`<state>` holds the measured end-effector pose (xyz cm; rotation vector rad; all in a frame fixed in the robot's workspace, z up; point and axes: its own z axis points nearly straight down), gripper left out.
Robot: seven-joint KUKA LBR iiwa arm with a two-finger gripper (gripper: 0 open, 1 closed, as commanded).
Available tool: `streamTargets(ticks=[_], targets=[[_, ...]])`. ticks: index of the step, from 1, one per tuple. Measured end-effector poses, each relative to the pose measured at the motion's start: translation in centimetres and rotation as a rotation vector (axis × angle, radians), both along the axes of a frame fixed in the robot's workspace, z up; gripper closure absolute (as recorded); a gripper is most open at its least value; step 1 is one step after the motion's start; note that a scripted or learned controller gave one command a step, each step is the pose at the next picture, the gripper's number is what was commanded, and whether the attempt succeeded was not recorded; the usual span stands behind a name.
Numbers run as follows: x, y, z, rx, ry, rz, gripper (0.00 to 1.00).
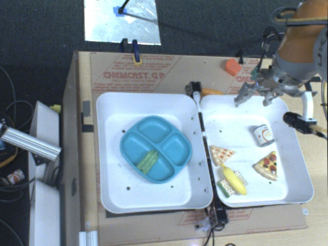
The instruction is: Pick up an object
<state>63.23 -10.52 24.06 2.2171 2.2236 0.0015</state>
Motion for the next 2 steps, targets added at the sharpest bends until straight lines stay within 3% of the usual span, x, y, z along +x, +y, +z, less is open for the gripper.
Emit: streamTargets(ticks=[1, 2], targets=[[-2.0, -7.7, -11.9, -0.001, 0.004, -0.003, 0.00], [-5.4, -10.2, -12.1, -0.001, 0.001, -0.002, 0.00]])
